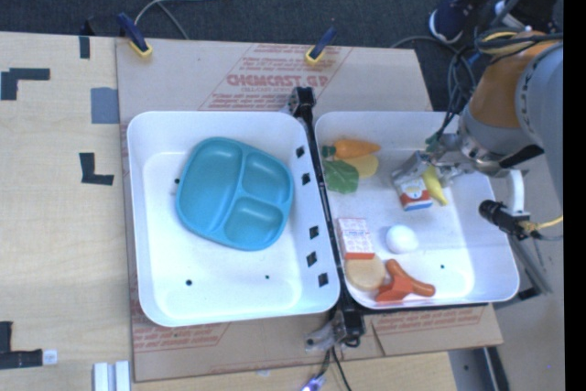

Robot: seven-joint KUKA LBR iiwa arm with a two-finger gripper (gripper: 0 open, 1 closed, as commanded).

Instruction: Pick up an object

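Pick-up at the reach stage. The tool [423, 168] is lowered into the right bin [476, 284], directly over a small carton [416, 195] with a yellow piece [436, 189] touching it. Nothing appears lifted clear, so the grasp and the raise are judged still to come. Whether the tool is spread or closed cannot be told: the metal parts blur together. Below the tool lie a white ball [400, 239] and an orange toy [404, 284]; the blue tray [234, 193] sits well apart in the left bin [156, 224].
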